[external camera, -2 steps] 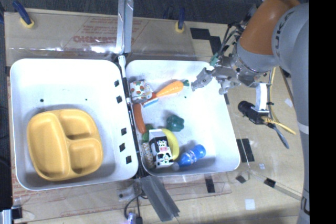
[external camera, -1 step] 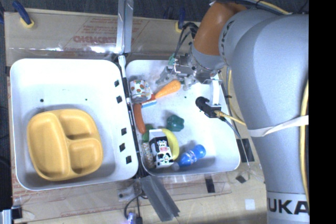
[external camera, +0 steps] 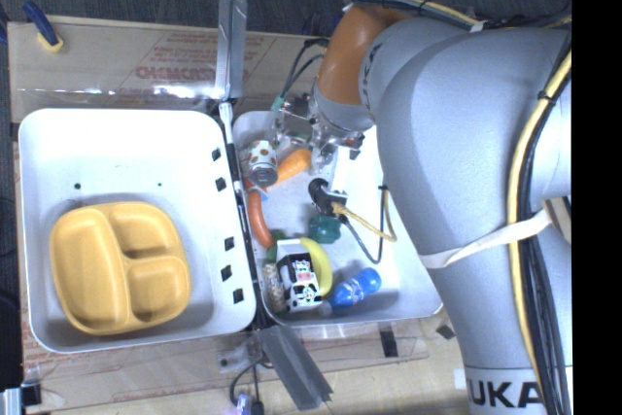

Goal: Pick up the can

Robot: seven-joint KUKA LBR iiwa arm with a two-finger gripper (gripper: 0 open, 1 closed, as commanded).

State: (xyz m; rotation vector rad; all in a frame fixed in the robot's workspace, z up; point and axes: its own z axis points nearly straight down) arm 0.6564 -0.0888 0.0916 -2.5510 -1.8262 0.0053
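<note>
Grey arm (external camera: 466,141), orange band, yellow cables.

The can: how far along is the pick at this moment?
Done: the arm has reached into the right bin, with the gripper beside the can. In hand: nothing visibly; the can lies on the bin floor next to the carrot. Left: closing on the can and lifting it clear.

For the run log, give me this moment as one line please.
phase: reaching | gripper: low in right bin, beside can | can: against left wall, not held | left bin: yellow tray
</note>
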